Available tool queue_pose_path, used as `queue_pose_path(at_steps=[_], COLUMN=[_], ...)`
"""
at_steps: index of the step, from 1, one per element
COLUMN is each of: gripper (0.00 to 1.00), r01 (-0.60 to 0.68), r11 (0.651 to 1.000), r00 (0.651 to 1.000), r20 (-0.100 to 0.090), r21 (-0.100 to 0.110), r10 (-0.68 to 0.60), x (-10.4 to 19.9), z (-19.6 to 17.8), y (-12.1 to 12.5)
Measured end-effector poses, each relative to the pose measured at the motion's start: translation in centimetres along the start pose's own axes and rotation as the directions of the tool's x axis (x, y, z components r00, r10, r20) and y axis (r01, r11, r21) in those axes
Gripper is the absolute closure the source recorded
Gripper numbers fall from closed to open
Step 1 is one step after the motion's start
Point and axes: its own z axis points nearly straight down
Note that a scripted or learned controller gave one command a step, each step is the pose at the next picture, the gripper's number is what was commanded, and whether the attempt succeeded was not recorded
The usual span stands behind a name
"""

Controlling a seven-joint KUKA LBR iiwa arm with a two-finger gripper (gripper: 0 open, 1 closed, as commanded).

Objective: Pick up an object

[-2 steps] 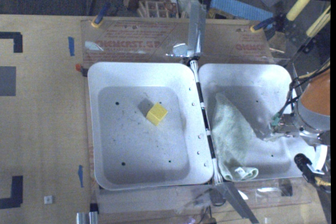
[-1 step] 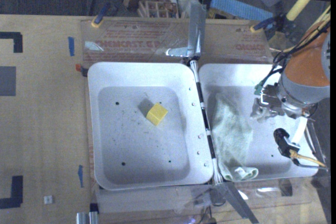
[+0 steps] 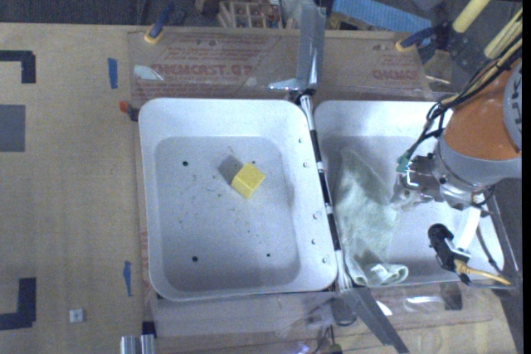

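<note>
A small yellow block (image 3: 248, 180) lies tilted near the middle of the left bin (image 3: 166, 137), casting a grey shadow on its upper left. A crumpled pale green cloth (image 3: 365, 215) sprawls along the left side of the right bin (image 3: 365, 116), one rolled end reaching the bin's front corner. My gripper (image 3: 406, 188) hangs low over the right bin, just off the cloth's right edge at its upper part. The grey wrist and orange band (image 3: 485, 133) cover the bin's right side.
A raised rim (image 3: 319, 178) divides the two bins. A cardboard wall (image 3: 224, 66) with a metal bracket (image 3: 309, 54) stands behind them. Wooden bench surface (image 3: 66, 178) stretches to the left, marked with blue and black tape.
</note>
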Motion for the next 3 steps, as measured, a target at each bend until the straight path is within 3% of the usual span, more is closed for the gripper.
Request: queue_pose_path(at_steps=[1,2,3], gripper=[1.00,1.00,1.00], r01=[-0.001,0.035,0.068], r11=[1.000,0.999,0.998], r00=[1.000,0.999,0.998], r20=[0.001,0.002,0.003], r21=[0.003,-0.005,-0.005], r10=[0.001,-0.035,-0.068], x=[-0.1,3.5,5.6], z=[-0.7,-5.7,-4.9], y=[0.1,-0.5,3.7])
